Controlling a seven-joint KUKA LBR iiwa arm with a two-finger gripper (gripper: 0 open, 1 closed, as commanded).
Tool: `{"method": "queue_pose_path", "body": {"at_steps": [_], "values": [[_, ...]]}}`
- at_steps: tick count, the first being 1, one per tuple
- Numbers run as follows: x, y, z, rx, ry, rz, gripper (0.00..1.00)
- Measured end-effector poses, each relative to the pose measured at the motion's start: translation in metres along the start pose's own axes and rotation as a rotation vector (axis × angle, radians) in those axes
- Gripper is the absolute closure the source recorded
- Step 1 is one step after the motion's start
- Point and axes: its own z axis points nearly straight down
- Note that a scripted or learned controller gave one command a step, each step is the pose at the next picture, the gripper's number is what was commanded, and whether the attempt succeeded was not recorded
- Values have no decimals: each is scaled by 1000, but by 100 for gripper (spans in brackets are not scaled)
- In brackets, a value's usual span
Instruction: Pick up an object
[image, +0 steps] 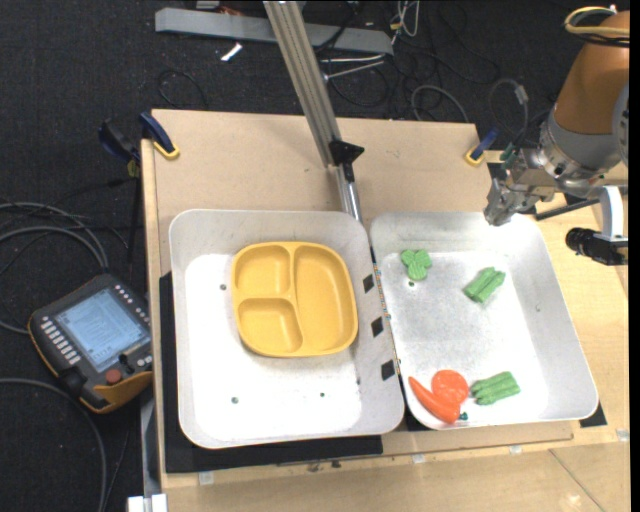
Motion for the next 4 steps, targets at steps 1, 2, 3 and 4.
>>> {"method": "queue_pose_path", "body": {"at_steps": [1, 2, 3, 4], "values": [[0, 2, -55, 0, 0, -2, 100], [55, -15, -42, 10, 4, -6, 100], [108, -37, -46, 9, 5, -6, 100], [150, -66, -46, 10, 4, -6, 100]]}}
